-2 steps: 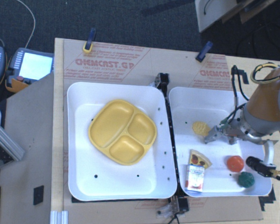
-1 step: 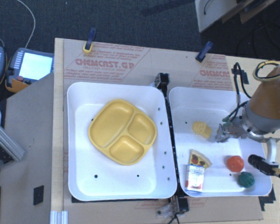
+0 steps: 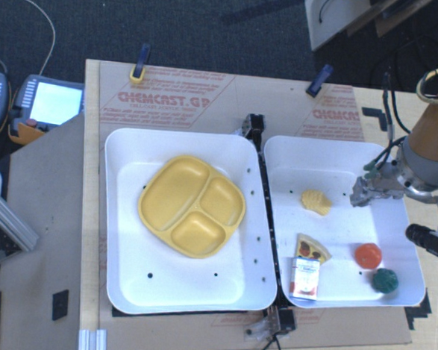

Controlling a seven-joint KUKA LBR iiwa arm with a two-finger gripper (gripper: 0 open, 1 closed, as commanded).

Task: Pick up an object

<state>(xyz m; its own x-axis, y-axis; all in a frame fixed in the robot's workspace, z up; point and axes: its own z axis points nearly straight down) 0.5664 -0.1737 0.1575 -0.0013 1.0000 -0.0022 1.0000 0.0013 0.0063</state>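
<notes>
**Gripper over right bin, nearest piece lies to its left in frame**

The grey arm with its orange band comes in from the right edge of the frame. Its gripper (image 3: 364,190) hangs over the upper right part of the right-hand shallow white bin (image 3: 287,157). I cannot tell whether it is parted or closed; the tip reads as a dark grey cluster against the white floor. Nothing is seen between its tips.

Contents of the right bin, all loose on the floor:
- pale yellow lumpy toy food piece (image 3: 316,202), left of the gripper and slightly lower in frame, near it. Long axis runs roughly left to right, with a slight tilt.
- triangular pizza-slice toy (image 3: 312,250), lower centre of the bin.
- small white and red carton (image 3: 306,278), touching or just below the pizza slice, long axis up-down in frame.
- orange-red round ball (image 3: 368,256) and dark green round ball (image 3: 384,280), lower right, just beside each other, below the gripper.

The left-hand white bin (image 3: 116,201) bears a yellow three-compartment plastic plate (image 3: 192,205), well apart from the gripper, across the divider.

Judgement: the pale yellow piece is the closest candidate. The move would call for a short shift leftward in frame, then descent. The two balls are next nearest, straight down the frame. No pick yet made.
</notes>
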